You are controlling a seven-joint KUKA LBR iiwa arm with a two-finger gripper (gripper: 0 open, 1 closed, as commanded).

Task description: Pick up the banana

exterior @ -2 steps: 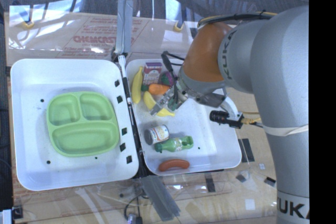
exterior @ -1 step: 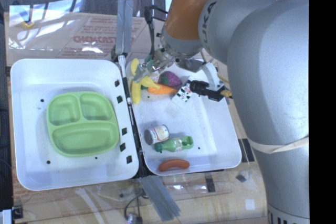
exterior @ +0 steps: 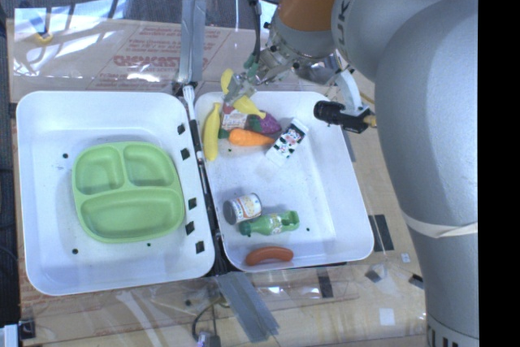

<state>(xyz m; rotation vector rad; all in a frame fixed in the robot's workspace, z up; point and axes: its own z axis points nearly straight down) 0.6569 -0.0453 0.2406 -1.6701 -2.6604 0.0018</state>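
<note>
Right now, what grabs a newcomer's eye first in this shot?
The big grey arm with its orange band fills the right side, its gripper down at the far edge of the right bin. Next, the bright green divided plate sits alone in the left bin. Then the toy clutter below the gripper, with the banana lying along the right bin's left wall.

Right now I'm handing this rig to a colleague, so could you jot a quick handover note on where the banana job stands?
Claw: at the top left corner of the right white bin, above the toy pile; open or shut, cannot tell.
Yellow toy banana: lying along that bin's left wall, beside the orange carrot.
Green divided plate: in the left bin.
Done: no pick yet.
Left: grasp the banana and lift it.
</note>
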